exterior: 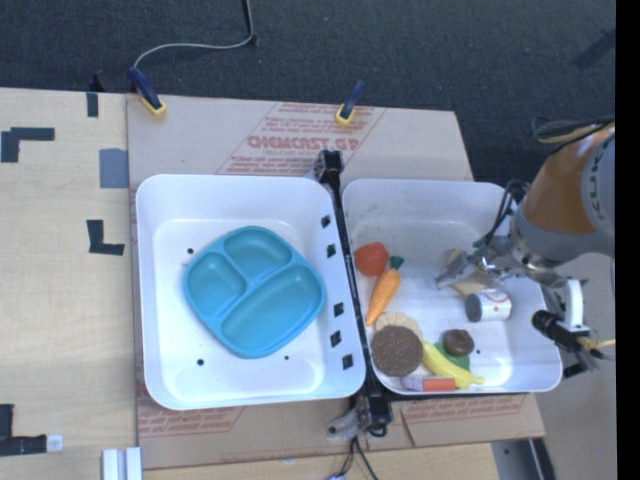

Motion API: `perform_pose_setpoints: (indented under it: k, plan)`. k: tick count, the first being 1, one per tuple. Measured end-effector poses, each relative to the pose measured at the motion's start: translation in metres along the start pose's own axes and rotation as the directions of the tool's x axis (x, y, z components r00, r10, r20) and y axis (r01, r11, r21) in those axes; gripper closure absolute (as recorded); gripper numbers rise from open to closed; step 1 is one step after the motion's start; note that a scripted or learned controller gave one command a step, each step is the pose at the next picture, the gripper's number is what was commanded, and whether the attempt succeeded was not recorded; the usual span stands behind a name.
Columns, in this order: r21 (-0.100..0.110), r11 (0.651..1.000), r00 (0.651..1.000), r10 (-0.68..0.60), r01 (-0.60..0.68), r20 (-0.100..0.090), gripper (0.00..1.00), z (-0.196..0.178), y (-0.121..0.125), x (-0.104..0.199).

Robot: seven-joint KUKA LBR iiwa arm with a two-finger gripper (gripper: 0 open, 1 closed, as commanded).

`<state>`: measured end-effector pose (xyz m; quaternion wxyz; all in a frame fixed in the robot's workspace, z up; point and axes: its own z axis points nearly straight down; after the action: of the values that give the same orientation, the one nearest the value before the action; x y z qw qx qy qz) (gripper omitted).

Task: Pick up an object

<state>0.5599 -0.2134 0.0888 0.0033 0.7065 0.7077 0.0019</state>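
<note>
left bin (160, 298): smooth blue three-section plate (255, 290)
right bin (420, 203): carrot (383, 293), tomato (371, 258), banana (447, 363)
jaws (470, 266): low over right bin, can't tell if open

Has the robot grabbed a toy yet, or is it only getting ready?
Not yet, it looks like. Done: the arm has reached into the right bin. In hand: the tool hangs low by a small white can, with nothing visibly gripped. Left: gripping and lifting. The carrot and tomato lie there too.

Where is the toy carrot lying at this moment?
The carrot lies in the right bin, near its left wall, just below the red tomato and above the brown round cookie.
</note>
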Motion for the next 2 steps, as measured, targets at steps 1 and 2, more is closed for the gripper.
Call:
perform_pose_setpoints:
  k: [1, 2]
  plan:
    - [-0.006, 1.000, 1.000, 0.000, 0.000, 0.003, 1.00, -0.011, 0.002, -0.001]
    - [0.005, 1.000, 1.000, -0.001, 0.001, -0.002, 1.00, -0.061, 0.083, 0.044]
